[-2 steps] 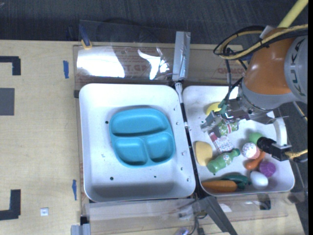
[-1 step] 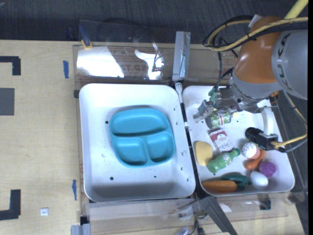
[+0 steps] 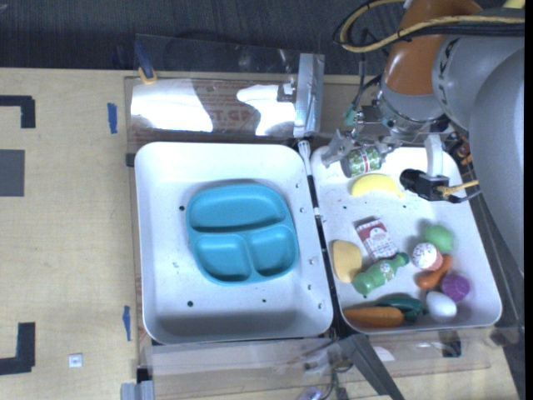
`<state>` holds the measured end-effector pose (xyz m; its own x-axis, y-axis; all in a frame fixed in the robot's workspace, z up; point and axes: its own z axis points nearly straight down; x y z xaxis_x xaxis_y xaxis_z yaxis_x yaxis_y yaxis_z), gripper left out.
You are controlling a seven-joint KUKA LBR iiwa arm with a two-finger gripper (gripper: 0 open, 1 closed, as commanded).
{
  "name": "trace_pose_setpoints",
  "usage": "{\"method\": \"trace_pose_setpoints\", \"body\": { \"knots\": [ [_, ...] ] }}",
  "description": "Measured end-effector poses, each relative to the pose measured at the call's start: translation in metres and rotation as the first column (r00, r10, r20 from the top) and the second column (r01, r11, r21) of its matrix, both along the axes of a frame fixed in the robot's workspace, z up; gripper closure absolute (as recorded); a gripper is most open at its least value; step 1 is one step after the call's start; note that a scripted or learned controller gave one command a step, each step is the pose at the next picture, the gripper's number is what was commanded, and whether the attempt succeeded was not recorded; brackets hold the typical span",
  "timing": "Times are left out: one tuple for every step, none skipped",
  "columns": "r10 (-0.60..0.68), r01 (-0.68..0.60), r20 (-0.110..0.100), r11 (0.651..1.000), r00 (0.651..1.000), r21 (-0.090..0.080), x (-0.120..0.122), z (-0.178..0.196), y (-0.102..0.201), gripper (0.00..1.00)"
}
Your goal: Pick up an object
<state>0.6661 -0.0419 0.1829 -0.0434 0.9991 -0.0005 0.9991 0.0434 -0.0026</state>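
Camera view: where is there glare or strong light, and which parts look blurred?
In the camera view, strong glare washes out the clear plastic panel behind the left white bin; the divided blue plastic tray shows soft highlights and casts little shadow; the grey arm with the orange band looks soft, and the small green-labelled can near the gripper is slightly blurred.

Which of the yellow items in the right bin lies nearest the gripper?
The yellow banana, just below the gripper at the bin's far end; the other yellow piece lies nearer the bin's middle.

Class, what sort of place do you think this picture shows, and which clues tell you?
Probably a robot lab test bench: a grey arm reaches over two white bins, one holding toy food, the other a blue tray.
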Motion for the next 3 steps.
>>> {"method": "trace_pose_setpoints", "body": {
  "knots": [
    [0.004, -0.004, 0.008, 1.0, 1.0, -0.002, 0.002, 0.013, 0.002, 1.0],
    [-0.052, 0.052, 0.009, 0.999, 0.999, -0.001, -0.006, 0.045, -0.011, 1.0],
    [0.258, -0.258, 0.002, 0.966, 0.966, 0.001, -0.035, 0.044, -0.037, 1.0]
  ]
}}
